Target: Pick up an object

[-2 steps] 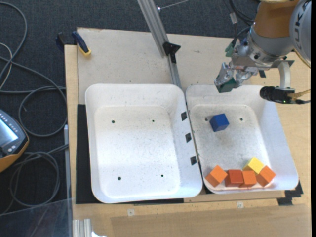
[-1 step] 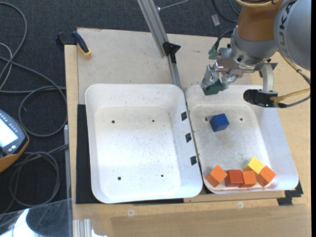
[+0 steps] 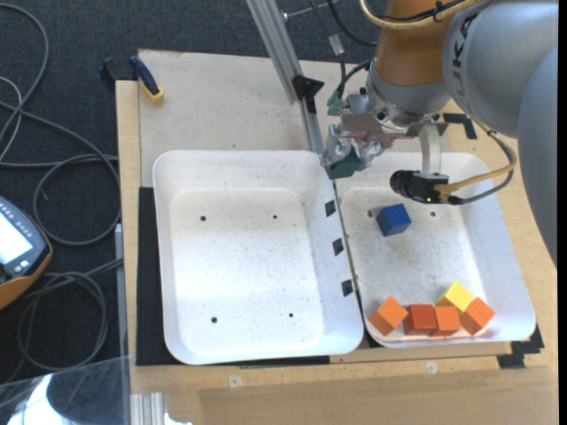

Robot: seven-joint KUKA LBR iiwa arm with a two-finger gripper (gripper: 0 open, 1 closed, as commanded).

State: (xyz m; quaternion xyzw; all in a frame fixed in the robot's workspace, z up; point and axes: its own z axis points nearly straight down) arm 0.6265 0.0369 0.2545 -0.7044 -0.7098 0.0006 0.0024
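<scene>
Above the right bin (image 3: pixel 496 237), fingers (image 3: pixel 341 159) hover (blue cube (image 3: pixel 393 220) near).

Two bins sit side by side. The gripper (image 3: pixel 347 153) hangs over the right bin's (image 3: pixel 496 237) far left corner. One cube (image 3: pixel 393 220) lies just nearer; four cubes (image 3: pixel 432 312) cluster along the near wall.

Open floor is lying around the small blue cube (image 3: pixel 393 220) in the right shallow white bin (image 3: pixel 501 237); orange and yellow blocks (image 3: pixel 432 312) are crowding its near edge, and the claw (image 3: pixel 345 153) is hanging over the far-left corner.
</scene>
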